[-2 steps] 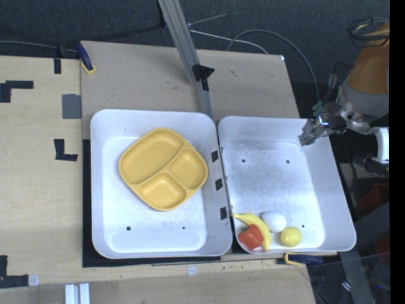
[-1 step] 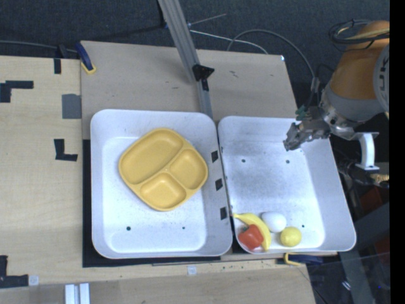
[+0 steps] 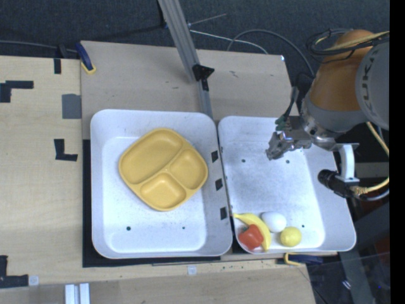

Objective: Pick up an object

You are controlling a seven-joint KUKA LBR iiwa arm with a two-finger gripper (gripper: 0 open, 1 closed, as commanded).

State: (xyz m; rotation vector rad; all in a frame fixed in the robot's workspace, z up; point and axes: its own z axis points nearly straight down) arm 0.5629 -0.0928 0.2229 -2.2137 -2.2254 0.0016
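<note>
Hangs over the upper part of the right-hand shallow white plastic bin [image 3: 329, 230]: the grey two-finger gripper [image 3: 276, 151], tips pointing down toward bare floor, nothing between them. Cannot tell whether the fingers stand apart or together; too small and dark against the wrist.

Lying well apart from the gripper, at about six o'clock from it, in the bin's near corner: a small cluster of toy foods. Curved yellow plastic banana [image 3: 257, 224], touching a small red rounded piece [image 3: 251, 236] tucked against its inner curve; just beside at three o'clock, a smooth white egg shape [image 3: 274, 221]; then a small yellow ball-like fruit [image 3: 290, 236].

Best done, probably, by travelling toward six o'clock first, then descending. Likely easiest target: the yellow ball-like fruit at the cluster's outer edge, with free room around it. Smooth, glossy, rounded surfaces all; prone to squirting out of a pinch unless centred squarely across the widest part. Banana and red piece crowded together, near the bin wall, so riskier.

Resting in the left-hand white bin [image 3: 101, 170]: a yellow moulded three-compartment tray [image 3: 163, 168], rigid, matte, wide and hard to pinch.
</note>
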